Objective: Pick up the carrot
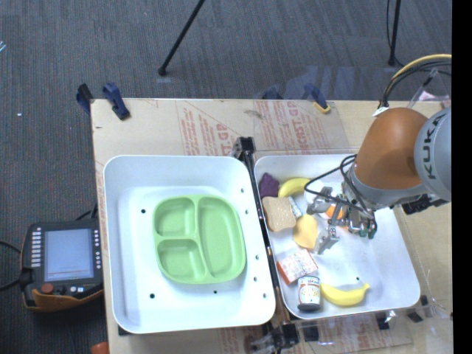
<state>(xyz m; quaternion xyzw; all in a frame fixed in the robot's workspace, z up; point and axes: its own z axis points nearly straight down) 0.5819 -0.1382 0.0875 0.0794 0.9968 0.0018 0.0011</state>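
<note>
Orange shows between the metal parts of the tool (335,220) in the right bin (383,271); I take that sliver for the carrot (336,211), lying just beside the yellow wedge (306,231) and near the bread slice (279,214). Whether the tool is wide, narrow or gripping it, I cannot tell from where I stand. It looks like a toy: light, stiff, smooth plastic, likely slippery. Best taken across its thicker middle, where a tapered body slides least.
</note>
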